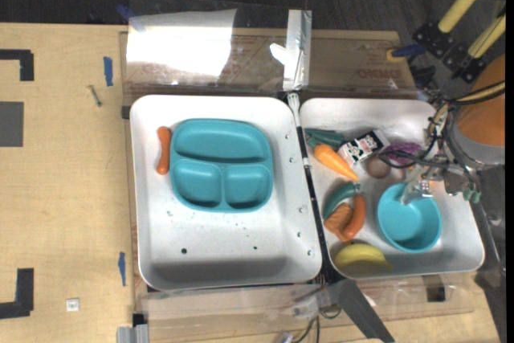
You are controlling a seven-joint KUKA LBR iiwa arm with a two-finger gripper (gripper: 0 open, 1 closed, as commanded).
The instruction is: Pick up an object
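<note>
A light wooden bench (56, 197) fills the left of the view, marked with a few black shapes and bits of blue tape; dark floor runs along the top. On it sit two shallow white bins side by side, with a sheet of clear plastic (209, 52) lying behind them.

Taking the teal bowl (409, 222) in the right bin (466, 249) as the landmark: the gripper (419, 189) hangs just over the bowl's far rim, reached in from the right, and I cannot tell how it is set. Nothing shows pinched in it. The orange band of the arm (482, 124) lies up and to the right of the bowl.

Left of the bowl lies a crowded strip of toys. An orange carrot (335, 161) sits up-left of the bowl, its long axis slanting from upper left down toward the bowl. A small black-and-white carton (359, 147) lies just beyond it, and a brownish round piece (377, 168) sits close to the bowl's upper-left rim. A red-orange sausage (353, 217) lies beside the bowl's left side, running roughly upright in the view. A yellow banana (360, 255) rests below-left, lengthwise along the bin's near wall.

The bin floor to the right of the bowl and below it is bare white.

Far left of the bowl, the left bin (152, 253) holds a teal divided tray (221, 165) with an orange hot dog (164, 150) upright along its left edge.
</note>
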